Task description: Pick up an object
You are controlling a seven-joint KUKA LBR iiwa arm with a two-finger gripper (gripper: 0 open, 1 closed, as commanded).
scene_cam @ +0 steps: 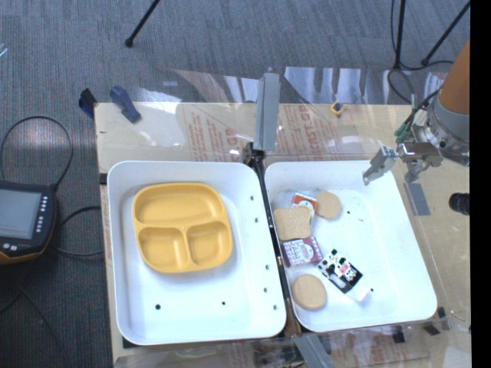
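Grey carpet lies behind the worktop point(153, 133), with black tripod legs standing on it, and a clear sheet with reversed red writing, which I cannot read, covers the far part of the worktop. At the right edge the grey arm with an orange band point(458, 83) is cut off, so little more than its wrist is seen. Its jaws point(393, 163) hang above the far right corner of the right white bin point(414, 259); they seem apart, with nothing between them, but the blur makes this hard to judge.

Below and to the left of the jaws, inside this bin, several small things lie close together: a round tan biscuit-like piece point(328, 205), touching a small red and white packet point(304, 202) whose label is too small to read; a square tan toast-like piece point(292, 223); a dark red packet point(302, 251) partly under it; a black and white carton with a cow pattern point(342, 272); and a second round tan piece point(309, 291), nearest the camera.

Further left of the jaws, the left white bin point(130, 313) holds a yellow plastic plate with three compartments point(182, 227). Beyond the worktop's left edge a handheld screen with a cable point(23, 221) is partly cut off.
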